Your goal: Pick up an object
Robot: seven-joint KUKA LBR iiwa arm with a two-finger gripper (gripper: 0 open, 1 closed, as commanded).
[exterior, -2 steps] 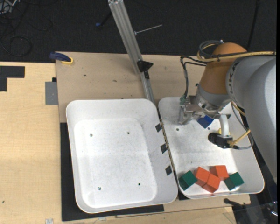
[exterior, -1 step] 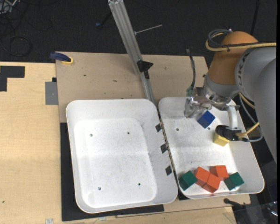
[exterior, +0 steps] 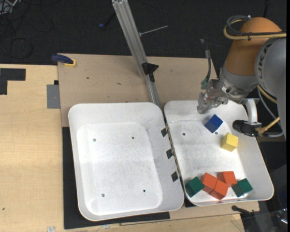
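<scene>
Count of items observed:

- White bins: two, side by side; left bin (exterior: 87,124) at centre frame, right bin (exterior: 193,139) at right of centre
- Blue cube (exterior: 213,123): one, upper part of right bin
- Yellow cube (exterior: 229,142): one, right of centre in right bin
- Green cubes: two, one (exterior: 194,185) at lower left and one (exterior: 242,187) at lower right of the cluster in the right bin's lower end
- Orange-red cubes: three, clustered between the green ones, at (exterior: 209,181), (exterior: 227,178) and (exterior: 219,190); exact count uncertain as they touch

Total cubes: seven, all in the right bin

Wooden bench (exterior: 24,144) beneath a dark floor (exterior: 63,18).
</scene>
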